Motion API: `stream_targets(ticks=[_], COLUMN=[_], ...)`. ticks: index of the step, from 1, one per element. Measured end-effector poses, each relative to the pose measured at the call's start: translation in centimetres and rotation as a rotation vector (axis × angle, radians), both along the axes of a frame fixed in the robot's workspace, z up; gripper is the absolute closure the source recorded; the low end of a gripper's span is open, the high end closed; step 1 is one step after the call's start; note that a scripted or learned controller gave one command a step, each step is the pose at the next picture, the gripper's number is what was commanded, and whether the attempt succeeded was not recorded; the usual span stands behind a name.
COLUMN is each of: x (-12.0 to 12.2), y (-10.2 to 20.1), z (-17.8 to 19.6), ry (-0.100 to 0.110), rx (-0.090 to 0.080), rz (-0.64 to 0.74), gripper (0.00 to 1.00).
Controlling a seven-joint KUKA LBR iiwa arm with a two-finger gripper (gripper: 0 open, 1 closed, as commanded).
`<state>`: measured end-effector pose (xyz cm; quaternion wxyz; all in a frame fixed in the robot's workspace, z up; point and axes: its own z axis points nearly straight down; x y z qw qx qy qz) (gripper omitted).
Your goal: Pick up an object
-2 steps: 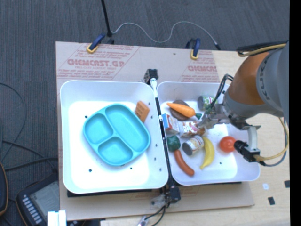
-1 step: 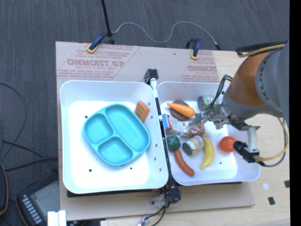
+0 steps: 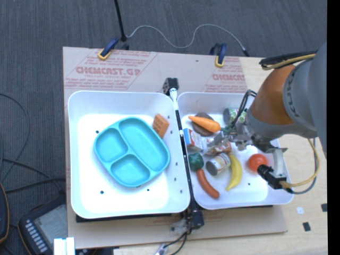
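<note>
The right bin (image 3: 249, 194) holds several items. An orange carrot (image 3: 205, 124) lies at its upper left, with a small tin can (image 3: 216, 166) below it. Around the can are a yellow banana (image 3: 235, 173), a red tomato (image 3: 257, 160), a reddish sausage (image 3: 208, 185) and a dark green vegetable (image 3: 196, 160). My gripper (image 3: 222, 144) is low in the middle of this bin, just above the can and right of the carrot's tip. It hides part of a printed packet (image 3: 199, 141). Nothing shows as lifted.
The left bin (image 3: 74, 142) holds a blue three-compartment plate (image 3: 132, 151) and a small orange block (image 3: 160, 125) at its right wall. My arm's black cable fitting (image 3: 270, 177) hangs over the right bin's right side. Two clamps (image 3: 220, 56) hold the board's far edge.
</note>
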<state>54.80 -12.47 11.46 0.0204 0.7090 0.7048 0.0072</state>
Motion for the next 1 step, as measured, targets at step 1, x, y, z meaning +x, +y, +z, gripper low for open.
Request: stream_targets(ticks=[1], x=[0.19], y=[-0.97], z=[1.50], ry=[-0.015], rx=[-0.020], rz=[-0.006], gripper=[1.00])
